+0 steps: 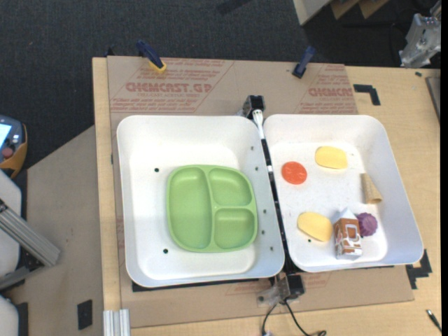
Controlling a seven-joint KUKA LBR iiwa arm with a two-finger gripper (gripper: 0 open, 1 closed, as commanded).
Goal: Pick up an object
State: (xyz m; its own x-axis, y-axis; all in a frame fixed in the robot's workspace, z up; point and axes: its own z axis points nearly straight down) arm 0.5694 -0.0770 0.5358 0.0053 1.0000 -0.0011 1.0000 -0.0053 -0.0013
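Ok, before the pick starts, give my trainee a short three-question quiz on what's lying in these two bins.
1. True or false: the green tray lies in the left bin.
2. Which thing touches the brown carton in the right bin? A. red disc B. purple ball C. tan cone
3. Fill in: the right bin holds ___ yellow pieces.

Key: 1. true. 2. B. 3. two.

You see the carton (347,237) covering part of the purple item (368,223) at its 2 o'clock; its print is too small to read.
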